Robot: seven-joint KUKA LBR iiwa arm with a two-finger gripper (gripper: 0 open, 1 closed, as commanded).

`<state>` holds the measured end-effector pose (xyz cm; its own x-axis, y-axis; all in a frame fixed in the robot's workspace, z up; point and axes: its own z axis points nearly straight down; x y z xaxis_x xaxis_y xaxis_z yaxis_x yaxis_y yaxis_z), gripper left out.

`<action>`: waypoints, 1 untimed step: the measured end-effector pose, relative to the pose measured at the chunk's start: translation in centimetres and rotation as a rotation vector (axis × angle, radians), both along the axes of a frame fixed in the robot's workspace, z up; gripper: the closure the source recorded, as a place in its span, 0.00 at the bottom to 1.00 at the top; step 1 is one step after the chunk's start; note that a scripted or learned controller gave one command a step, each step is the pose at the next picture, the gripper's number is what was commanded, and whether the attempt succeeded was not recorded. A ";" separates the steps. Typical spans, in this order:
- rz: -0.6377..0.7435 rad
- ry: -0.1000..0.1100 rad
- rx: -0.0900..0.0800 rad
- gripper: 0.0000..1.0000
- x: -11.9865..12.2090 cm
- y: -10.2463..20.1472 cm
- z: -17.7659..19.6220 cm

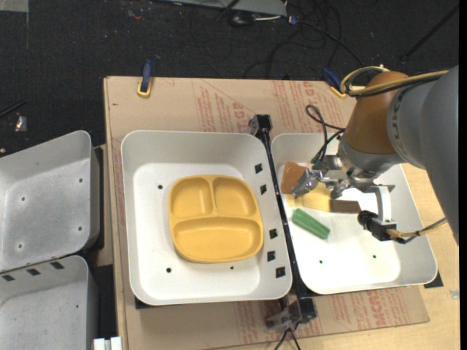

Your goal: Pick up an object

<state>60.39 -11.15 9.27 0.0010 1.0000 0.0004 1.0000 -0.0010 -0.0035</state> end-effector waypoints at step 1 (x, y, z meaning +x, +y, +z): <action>-0.001 -0.005 -0.001 1.00 0.1 0.0 1.3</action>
